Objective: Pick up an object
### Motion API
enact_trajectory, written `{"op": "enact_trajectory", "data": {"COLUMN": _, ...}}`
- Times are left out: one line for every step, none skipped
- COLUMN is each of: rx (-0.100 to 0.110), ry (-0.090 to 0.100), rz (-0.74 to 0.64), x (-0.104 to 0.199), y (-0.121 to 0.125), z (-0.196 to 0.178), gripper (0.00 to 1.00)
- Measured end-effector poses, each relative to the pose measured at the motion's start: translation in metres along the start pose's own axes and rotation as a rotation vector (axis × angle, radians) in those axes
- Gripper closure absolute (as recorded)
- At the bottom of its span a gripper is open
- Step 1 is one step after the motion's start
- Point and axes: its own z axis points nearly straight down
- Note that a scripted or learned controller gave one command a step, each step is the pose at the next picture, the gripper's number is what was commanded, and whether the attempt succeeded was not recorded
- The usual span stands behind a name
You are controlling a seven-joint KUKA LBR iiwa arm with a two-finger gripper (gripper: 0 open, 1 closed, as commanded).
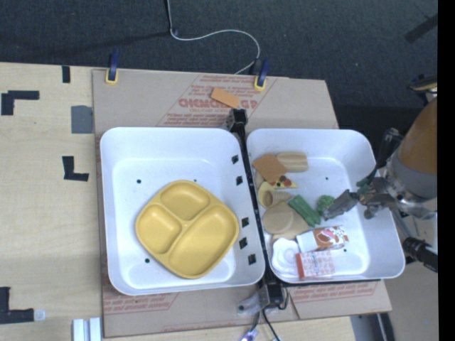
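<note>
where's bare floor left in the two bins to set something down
Left bin: bare strips all round the yellow divided tray, widest along the far wall. Right bin: bare far-right corner beyond the tan block, and the near-right corner past the red-and-white carton. Crowded by the divider, and where the gripper hovers near the broccoli.

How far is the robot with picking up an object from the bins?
Done: the arm has reached over the right bin, and its tool sits low beside the green toy. In hand: nothing is visibly lifted; the red and white carton, the round tan piece and the yellow divided plate all lie in the bins. Left: grasp one item and raise it.
</note>
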Motion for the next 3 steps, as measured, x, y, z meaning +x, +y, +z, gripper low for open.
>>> {"op": "enact_trajectory", "data": {"rx": 0.003, "ry": 0.002, "rz": -0.003, "x": 0.014, "y": 0.041, "z": 0.057, "gripper": 0.0}}
{"op": "enact_trajectory", "data": {"rx": -0.017, "ry": -0.005, "rz": 0.002, "x": 0.034, "y": 0.006, "z": 0.111, "gripper": 0.0}}
{"op": "enact_trajectory", "data": {"rx": -0.007, "ry": -0.017, "rz": 0.001, "x": 0.075, "y": 0.052, "z": 0.109, "gripper": 0.0}}
